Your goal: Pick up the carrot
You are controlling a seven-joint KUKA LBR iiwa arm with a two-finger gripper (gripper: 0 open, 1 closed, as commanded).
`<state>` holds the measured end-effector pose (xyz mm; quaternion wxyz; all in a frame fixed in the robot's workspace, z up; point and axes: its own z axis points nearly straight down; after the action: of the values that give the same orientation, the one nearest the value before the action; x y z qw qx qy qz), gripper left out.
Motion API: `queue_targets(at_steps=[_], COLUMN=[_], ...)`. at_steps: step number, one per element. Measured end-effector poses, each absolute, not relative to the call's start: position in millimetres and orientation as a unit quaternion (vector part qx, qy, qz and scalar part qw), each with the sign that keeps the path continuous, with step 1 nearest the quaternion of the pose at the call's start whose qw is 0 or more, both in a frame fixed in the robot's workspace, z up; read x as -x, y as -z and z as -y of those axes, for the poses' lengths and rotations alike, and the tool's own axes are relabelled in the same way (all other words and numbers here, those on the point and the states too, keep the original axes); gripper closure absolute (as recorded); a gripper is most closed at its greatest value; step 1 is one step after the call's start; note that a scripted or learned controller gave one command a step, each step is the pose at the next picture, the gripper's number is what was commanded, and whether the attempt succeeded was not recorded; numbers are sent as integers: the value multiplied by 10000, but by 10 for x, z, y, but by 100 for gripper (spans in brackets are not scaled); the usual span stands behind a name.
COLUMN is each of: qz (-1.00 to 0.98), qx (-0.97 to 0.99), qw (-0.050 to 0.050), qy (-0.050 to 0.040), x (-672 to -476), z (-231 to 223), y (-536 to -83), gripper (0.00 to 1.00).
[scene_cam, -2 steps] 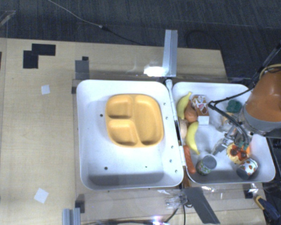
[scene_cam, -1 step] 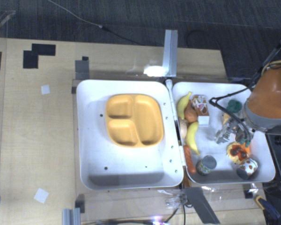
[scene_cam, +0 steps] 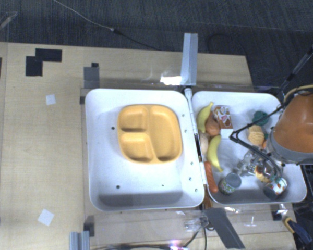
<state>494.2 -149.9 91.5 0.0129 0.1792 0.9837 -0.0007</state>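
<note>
Carrot (scene_cam: 210, 175) lies along the right bin's (scene_cam: 297, 194) left wall, left of the pincer (scene_cam: 250, 163), whose state I cannot tell.

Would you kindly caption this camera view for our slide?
Arm over the right bin; carrot lies at its left wall.

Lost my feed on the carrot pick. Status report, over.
Gripper low in right bin, clear of carrot. Carrot against bin's left wall, not picked. Banana lies right above it.
</note>
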Motion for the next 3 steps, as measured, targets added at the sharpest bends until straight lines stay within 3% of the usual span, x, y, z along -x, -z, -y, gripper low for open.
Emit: queue_targets(at_steps=[1,2,3], qz=[-9966,-9998,-9998], qx=[-818,-155,-149], qw=[132,105,111], qy=[27,25,24], x=[-4945,-4930,-4934], z=[1134,1723,1717], y=[-920,-914,-908], gripper=[100,100,0])
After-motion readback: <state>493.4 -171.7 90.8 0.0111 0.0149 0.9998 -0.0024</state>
